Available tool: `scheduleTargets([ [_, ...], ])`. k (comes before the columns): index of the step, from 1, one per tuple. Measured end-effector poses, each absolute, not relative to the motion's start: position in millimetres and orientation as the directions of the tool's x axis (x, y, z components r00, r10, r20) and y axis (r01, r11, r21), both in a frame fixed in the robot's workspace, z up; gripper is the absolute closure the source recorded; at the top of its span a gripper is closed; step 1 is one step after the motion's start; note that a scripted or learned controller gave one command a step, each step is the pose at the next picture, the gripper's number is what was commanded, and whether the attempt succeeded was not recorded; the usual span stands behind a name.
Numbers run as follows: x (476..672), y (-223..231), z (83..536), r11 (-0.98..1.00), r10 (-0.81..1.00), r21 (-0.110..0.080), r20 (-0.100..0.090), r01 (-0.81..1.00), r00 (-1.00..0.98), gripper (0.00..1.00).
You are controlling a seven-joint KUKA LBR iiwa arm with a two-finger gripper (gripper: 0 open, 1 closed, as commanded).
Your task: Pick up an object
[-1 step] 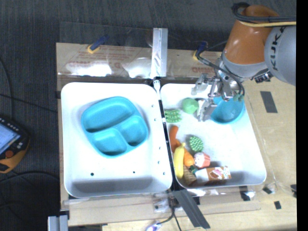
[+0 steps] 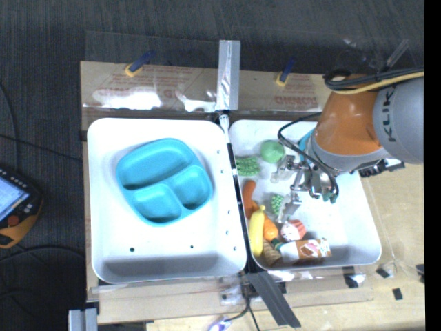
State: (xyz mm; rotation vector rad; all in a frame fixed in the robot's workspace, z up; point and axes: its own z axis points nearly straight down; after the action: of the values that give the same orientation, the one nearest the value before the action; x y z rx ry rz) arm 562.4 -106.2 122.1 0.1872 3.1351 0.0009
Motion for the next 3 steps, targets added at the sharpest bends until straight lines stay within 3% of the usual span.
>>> scheduleTargets([
  [1,512.4,-100,91,0.966,0.260,0.001,-0.018,0.260,-0.965,0.00],
  [2,569.7,-164,90,0.963,0.269,0.001,-0.017,0.269,-0.963,0.00],
  [3,512.5,-95,91,0.923,0.385,0.003,-0.016,0.385,-0.923,0.00],
])
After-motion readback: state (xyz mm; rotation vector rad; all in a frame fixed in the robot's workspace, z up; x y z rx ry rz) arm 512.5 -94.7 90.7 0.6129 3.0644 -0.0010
